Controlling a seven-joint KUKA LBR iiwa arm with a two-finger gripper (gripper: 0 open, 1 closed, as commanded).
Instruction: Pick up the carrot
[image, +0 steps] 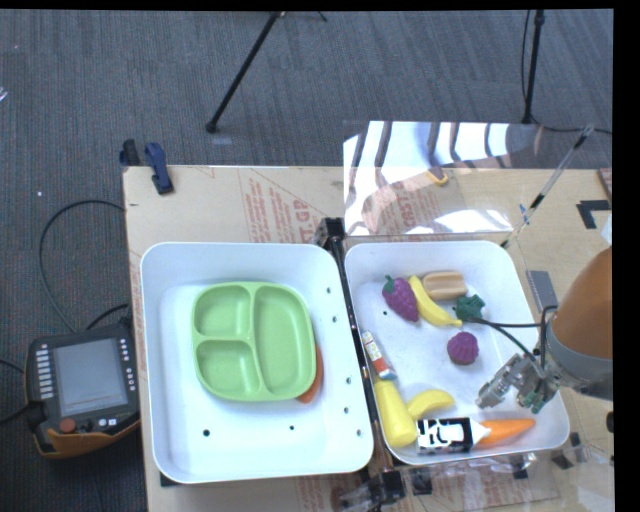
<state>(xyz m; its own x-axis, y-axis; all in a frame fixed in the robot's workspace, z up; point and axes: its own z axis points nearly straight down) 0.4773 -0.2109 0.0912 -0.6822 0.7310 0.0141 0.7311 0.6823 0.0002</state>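
Carrot (508, 431) lying in right bin (505, 262), gripper (512, 386) just above it, can't tell its grip, red writing on cardboard (250, 205) unreadable

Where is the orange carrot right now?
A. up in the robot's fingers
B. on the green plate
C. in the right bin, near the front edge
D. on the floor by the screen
C. The carrot lies on the floor of the right bin by its front edge, just below the gripper and apart from its fingers.
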